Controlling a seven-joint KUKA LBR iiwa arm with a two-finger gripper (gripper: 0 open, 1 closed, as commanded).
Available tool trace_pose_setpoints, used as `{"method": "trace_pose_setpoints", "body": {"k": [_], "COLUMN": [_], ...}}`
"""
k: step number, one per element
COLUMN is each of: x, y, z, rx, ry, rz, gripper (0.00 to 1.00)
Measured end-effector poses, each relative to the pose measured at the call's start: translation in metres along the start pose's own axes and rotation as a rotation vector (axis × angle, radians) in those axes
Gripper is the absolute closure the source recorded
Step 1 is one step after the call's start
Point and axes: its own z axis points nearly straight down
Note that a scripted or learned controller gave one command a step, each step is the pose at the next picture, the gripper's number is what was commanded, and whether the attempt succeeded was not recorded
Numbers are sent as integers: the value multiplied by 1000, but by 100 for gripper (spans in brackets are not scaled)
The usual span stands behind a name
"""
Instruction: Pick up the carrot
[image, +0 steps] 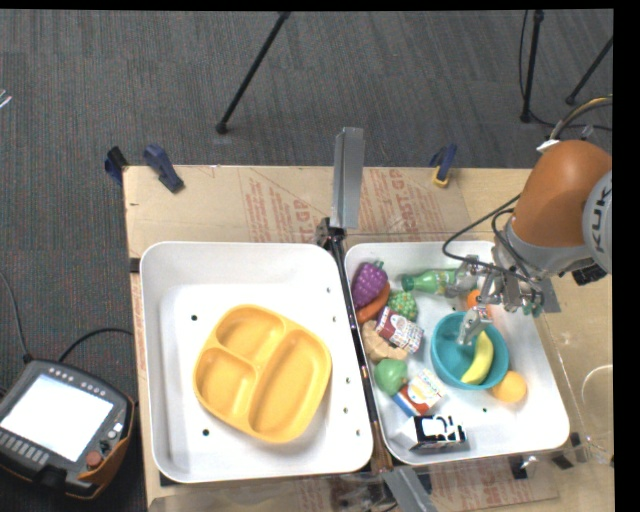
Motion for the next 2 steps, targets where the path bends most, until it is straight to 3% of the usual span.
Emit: {"method": "trace_pose_setpoints", "body": {"k": [1,2], "x": [-5,-6], "y": [-9,-7], "z": [1,1], "rx": [-8,0], "ry": [1,0], "rz": [-131,-172], "gripper": [0,0]}}
